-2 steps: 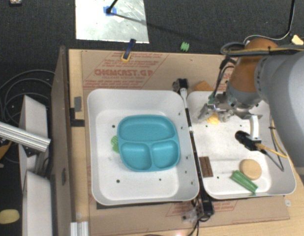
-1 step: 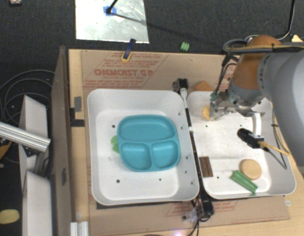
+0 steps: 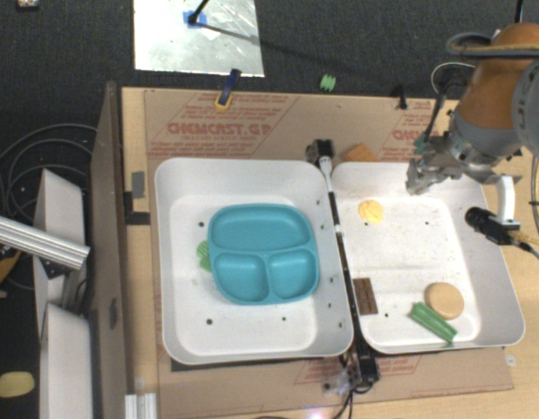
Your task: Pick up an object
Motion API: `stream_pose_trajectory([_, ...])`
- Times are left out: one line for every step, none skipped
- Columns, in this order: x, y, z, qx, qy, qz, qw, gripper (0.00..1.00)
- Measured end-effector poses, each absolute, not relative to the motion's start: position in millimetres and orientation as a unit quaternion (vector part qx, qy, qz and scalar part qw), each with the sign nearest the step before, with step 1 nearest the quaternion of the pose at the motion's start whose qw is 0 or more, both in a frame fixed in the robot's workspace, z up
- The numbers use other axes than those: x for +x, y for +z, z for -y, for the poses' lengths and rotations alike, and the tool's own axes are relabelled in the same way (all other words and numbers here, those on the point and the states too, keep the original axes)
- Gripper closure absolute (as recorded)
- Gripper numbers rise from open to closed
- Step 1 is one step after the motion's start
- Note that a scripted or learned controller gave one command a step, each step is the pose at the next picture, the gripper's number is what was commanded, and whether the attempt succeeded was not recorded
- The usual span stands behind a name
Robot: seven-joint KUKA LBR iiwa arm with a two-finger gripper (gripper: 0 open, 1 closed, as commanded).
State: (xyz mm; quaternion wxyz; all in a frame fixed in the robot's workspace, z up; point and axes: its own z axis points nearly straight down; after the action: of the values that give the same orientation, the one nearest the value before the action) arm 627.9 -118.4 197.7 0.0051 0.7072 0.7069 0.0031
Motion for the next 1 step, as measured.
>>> stream_pose_trajectory([626.7, 190.9, 116.6, 0.706, 0.0007, -0.708, 0.001, 0.0])
